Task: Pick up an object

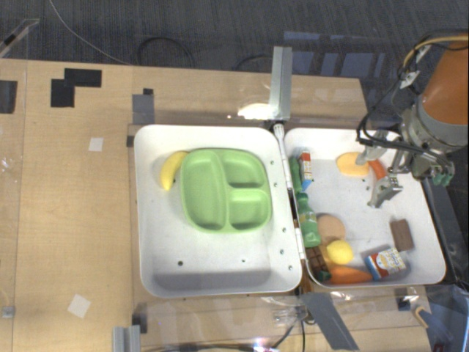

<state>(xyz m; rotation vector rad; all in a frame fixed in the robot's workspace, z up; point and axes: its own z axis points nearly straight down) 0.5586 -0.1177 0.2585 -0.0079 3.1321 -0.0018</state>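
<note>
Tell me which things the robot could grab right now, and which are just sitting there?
Could be grabbed, all loose in the right bin under the hand:
lemon
carrot
brown block
small carton
green bottle
orange piece

Just sitting in the left bin, away from the hand:
green tray
banana

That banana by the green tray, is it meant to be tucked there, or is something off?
It looks a bit odd: the banana lies against the left edge of the green tray, possibly partly under it, not in a compartment. Nothing looks spilled or broken.
</note>
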